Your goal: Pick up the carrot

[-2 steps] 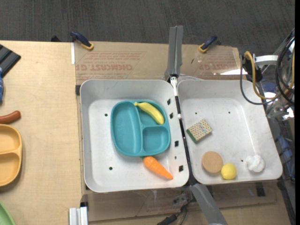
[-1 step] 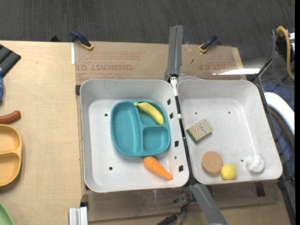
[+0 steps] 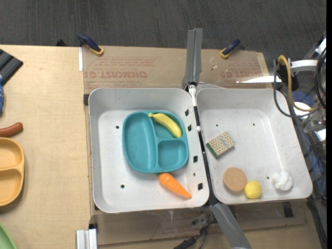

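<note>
I see the carrot lying in the left bin, just below the teal tray, tip pointing right. It looks a light, stiff, smooth toy; I'd pinch across its thick middle. The end effector's state I cannot tell.

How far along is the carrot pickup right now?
Nothing looks done yet. The carrot lies flat on the floor of the left bin, just below the teal plate that holds a banana. Nothing is gripping or touching it. The whole job is left: reach, grasp and lift.
</note>
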### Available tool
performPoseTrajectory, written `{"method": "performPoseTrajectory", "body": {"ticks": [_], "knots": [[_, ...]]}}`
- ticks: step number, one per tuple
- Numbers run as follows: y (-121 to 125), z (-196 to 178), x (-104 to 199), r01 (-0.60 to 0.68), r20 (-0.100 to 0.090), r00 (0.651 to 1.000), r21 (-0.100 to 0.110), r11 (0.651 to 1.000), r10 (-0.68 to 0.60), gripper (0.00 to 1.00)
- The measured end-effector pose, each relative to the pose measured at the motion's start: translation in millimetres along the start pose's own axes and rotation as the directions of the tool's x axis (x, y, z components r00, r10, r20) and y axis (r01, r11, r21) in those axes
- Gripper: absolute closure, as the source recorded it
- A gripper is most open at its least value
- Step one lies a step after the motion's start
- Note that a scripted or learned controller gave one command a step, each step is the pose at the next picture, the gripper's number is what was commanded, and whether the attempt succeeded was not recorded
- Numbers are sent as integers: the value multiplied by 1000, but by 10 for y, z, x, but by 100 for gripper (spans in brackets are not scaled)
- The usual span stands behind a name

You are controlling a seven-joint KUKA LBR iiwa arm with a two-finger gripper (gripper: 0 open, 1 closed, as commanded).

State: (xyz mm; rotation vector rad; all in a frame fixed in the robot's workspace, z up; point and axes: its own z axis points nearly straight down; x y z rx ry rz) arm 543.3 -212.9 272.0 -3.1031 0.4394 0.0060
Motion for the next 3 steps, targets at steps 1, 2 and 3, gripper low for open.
{"method": "performPoseTrajectory", "body": {"ticks": [1,2,3], "knots": [[146,-623,-227,10,-6,1000,3,1000,-10,100],[16,165,-202,14,0,1000,0,1000,-14,100],[214,-1285,-450,-65,-8,998,4,998,65,100]]}}
